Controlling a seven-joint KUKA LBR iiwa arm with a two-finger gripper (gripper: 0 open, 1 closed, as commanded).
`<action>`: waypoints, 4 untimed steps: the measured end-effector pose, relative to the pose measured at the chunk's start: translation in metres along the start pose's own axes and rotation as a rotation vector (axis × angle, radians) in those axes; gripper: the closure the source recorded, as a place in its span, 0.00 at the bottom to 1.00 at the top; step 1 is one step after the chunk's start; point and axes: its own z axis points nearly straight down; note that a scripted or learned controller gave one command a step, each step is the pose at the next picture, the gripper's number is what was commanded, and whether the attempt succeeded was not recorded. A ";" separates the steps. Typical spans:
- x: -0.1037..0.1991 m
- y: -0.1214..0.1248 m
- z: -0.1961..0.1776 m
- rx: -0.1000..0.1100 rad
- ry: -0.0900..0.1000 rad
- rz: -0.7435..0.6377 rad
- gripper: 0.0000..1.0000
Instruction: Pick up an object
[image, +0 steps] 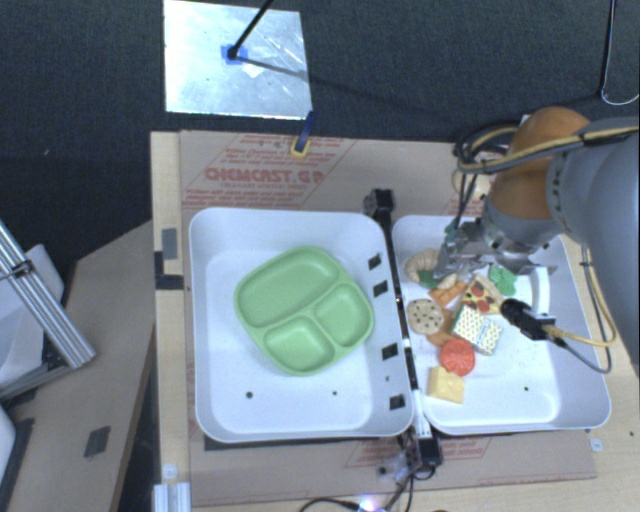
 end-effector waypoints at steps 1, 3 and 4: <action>-0.001 -0.004 -0.063 -0.003 0.000 0.001 1.00; 0.040 -0.049 -0.121 0.005 0.002 -0.006 1.00; 0.049 -0.059 -0.115 0.004 0.000 -0.005 1.00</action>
